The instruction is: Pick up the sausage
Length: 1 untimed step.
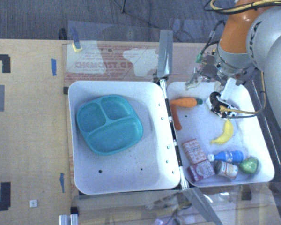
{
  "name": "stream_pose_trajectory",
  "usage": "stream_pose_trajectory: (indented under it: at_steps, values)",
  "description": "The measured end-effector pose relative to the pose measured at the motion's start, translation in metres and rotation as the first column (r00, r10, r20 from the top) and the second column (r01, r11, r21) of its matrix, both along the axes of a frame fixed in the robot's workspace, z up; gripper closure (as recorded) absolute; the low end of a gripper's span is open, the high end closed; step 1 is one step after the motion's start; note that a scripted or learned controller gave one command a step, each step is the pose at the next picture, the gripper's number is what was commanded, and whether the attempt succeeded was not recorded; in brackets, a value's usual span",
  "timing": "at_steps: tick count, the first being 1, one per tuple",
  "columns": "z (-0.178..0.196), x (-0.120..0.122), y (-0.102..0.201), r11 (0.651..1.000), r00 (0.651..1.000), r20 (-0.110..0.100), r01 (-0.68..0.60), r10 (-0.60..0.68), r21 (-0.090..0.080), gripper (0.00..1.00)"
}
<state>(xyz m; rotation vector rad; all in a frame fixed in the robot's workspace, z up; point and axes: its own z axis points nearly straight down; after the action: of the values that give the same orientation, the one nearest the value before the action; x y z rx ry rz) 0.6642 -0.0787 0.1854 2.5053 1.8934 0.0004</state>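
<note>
The sausage (176, 118) is a thin reddish-brown stick lying along the left wall of the right bin (264, 149), pointing from back to front. Its far end touches an orange carrot (185, 102) with a green tip, which lies crosswise. My gripper (197, 78) hangs over the back edge of the right bin, behind and to the right of the carrot. It is apart from the sausage, and nothing shows in it.
A banana (225, 133) lies mid-bin on the right. Two snack packets (193, 150), a small blue-capped bottle (227, 156), a can (227, 169) and a green fruit (249, 165) crowd the front. The left bin (117, 172) bears a teal divided plate (109, 123).
</note>
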Motion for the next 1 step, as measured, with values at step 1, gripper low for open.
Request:
stream_pose_trajectory:
  at_steps: [1]
  values:
    - [-0.0967, -0.0688, -0.0209, 0.997, 0.997, -0.001, 0.083, -0.083, 0.001, 0.00]
